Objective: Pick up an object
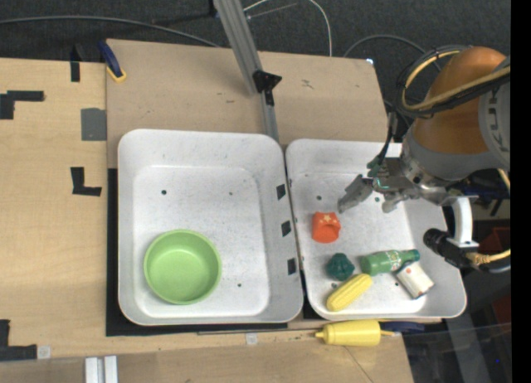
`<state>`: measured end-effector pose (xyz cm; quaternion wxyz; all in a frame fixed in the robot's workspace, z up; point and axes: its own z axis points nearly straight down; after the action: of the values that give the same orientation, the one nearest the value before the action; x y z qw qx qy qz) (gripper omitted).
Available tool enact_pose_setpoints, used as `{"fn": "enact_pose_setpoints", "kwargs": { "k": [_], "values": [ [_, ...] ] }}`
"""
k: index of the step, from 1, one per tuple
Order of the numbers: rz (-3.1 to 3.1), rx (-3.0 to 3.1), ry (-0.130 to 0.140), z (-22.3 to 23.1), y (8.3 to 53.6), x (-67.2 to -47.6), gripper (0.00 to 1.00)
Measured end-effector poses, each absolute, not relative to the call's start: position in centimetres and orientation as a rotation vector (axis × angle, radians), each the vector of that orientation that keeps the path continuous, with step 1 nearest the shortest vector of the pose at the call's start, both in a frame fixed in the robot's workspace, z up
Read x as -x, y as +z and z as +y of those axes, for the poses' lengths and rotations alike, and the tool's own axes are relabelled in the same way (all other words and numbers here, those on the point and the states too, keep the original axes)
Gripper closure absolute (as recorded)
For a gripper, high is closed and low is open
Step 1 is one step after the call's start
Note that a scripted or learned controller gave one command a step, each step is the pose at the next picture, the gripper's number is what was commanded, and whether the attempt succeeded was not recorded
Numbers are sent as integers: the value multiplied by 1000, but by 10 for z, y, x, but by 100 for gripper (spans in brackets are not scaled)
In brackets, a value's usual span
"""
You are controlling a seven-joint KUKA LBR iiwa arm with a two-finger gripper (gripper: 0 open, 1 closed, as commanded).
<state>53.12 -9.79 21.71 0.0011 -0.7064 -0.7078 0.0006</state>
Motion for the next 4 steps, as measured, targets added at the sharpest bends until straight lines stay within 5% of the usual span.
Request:
{"fn": "enact_pose_setpoints", "kwargs": {
  "k": [1, 3, 4],
  "values": [
    [-2222, 2218, 1, -98, 217, -531, 0],
    [-2222, 2217, 4, -97, 91, -533, 0],
    [-2221, 2221, 0, -97, 91, -534, 0]
  ]
}}
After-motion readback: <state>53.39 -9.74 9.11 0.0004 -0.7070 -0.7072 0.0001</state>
